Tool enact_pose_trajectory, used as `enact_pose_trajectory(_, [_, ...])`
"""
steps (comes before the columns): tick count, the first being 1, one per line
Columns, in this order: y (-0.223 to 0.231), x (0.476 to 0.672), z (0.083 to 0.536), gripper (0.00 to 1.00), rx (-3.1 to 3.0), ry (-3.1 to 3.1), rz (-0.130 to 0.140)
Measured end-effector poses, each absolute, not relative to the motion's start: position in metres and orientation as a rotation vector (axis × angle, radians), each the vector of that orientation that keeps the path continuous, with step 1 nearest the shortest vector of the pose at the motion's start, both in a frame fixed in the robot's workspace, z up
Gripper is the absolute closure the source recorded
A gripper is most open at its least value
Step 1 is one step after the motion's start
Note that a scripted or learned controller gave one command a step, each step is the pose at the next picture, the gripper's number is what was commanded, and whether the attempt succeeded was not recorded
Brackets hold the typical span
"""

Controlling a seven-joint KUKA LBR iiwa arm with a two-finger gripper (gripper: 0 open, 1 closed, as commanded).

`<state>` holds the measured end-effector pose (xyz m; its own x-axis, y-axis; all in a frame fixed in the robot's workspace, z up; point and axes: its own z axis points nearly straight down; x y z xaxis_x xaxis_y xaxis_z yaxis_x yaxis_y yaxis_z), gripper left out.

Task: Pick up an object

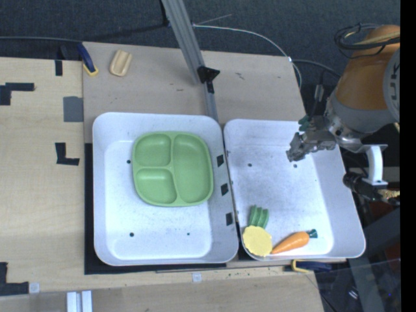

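Note:
In the right bin (286, 181), an orange toy carrot (291, 241) lies near the front edge. Beside it sit a yellow round piece (257, 241) and a small green ribbed piece (259, 216). A green divided plate (173, 168) rests in the left bin (117, 233). My gripper (298, 149) hangs over the right bin's back right part, well away from the toys, with nothing seen in it.
A grey pole (185, 34) slants across the bench behind the bins. A tan block (120, 63) and a blue and yellow item (88, 58) lie at the bench's back left. Cables run along the back right.

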<state>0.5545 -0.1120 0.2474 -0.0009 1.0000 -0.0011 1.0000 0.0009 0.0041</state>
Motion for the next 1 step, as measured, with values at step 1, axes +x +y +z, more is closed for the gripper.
enact_pose_trajectory(1, [-0.0554,0.5652,0.2341,1.0,2.216,2.23,-0.001])
